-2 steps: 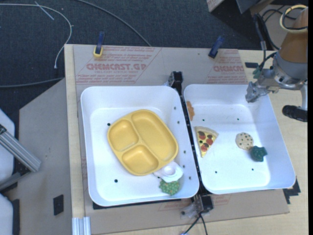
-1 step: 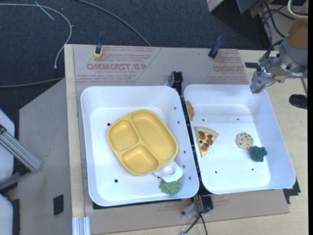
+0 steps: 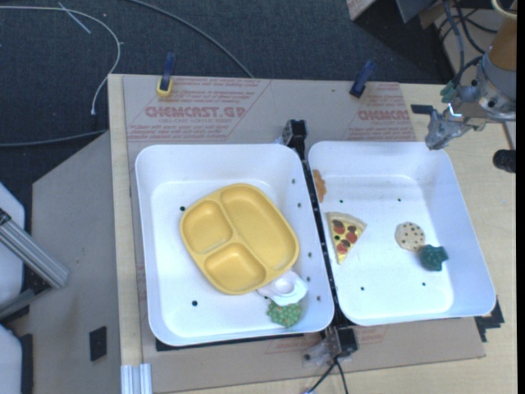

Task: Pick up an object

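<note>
My gripper (image 3: 437,135) hangs over the right bin's (image 3: 385,158) far right corner, finger state unclear; cookie (image 3: 409,235) lies nearer the camera, slightly left.

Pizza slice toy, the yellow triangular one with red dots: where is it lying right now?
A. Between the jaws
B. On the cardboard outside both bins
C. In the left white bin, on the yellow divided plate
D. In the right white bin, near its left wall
D: the yellow triangular pizza slice toy lies flat on the floor of the right white bin, close to its left wall, apart from the round speckled cookie toy.
</note>
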Robot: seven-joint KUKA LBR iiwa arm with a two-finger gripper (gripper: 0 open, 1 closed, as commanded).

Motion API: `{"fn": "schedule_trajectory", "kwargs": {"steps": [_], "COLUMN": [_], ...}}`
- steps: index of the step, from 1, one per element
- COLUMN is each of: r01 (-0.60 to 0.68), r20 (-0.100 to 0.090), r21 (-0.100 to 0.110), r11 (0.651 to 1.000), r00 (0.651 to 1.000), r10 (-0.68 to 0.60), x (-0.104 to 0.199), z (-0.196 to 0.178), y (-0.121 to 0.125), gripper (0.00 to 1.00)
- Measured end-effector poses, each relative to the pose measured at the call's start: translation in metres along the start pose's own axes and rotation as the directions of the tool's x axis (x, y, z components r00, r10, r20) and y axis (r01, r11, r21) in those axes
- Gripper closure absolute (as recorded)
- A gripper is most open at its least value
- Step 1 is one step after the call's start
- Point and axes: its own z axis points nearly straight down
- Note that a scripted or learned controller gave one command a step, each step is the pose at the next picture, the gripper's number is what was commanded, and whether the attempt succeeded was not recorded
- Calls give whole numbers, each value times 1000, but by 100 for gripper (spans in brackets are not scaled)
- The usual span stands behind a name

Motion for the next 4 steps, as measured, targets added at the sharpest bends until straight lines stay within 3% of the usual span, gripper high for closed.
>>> {"fn": "schedule_trajectory", "kwargs": {"steps": [3,4], "r01": [4,4], "r20": [-4,-4], "r21": [8,9], "r11": [1000,1000], "r00": [1000,1000], "r10": [-4,-4], "x": [160,221], "z": [5,-2], "y": [-5,-20], "gripper": [100,100]}}
